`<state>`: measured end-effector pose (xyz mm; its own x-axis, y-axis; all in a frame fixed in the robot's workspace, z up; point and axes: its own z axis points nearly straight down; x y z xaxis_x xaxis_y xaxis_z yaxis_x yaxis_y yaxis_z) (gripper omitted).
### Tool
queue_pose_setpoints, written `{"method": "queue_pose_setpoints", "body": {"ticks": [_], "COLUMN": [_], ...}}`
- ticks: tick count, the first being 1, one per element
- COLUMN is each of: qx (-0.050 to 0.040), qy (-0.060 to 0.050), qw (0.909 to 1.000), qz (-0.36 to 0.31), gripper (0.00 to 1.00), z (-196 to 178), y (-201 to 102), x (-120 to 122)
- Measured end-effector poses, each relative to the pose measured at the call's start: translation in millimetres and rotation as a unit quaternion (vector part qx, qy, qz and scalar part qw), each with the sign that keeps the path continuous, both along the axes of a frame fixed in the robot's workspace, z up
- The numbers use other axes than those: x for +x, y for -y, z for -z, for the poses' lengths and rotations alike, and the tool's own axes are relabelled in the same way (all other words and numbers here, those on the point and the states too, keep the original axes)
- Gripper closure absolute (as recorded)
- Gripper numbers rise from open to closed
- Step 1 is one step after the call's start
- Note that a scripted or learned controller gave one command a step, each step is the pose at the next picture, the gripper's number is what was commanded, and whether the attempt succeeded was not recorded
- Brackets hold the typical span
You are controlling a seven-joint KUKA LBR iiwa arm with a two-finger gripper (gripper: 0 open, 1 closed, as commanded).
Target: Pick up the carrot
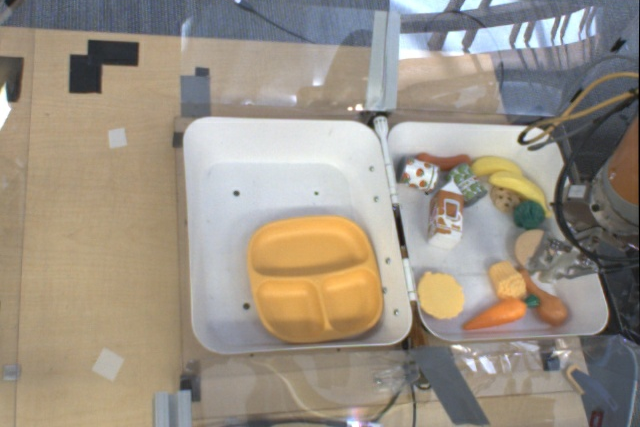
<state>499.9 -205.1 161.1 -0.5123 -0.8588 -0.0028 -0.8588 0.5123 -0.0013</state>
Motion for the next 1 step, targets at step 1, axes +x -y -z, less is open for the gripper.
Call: {"method": "queue_pose_setpoints", "body": {"ticks": [1], "qx": [-0.0024], "qy": [0.003], "qw": [0.9711], "qz": [-0.239], "gripper": [1.00], "z": [-36.1], "y": [0.8], "x": [-10.6]}}
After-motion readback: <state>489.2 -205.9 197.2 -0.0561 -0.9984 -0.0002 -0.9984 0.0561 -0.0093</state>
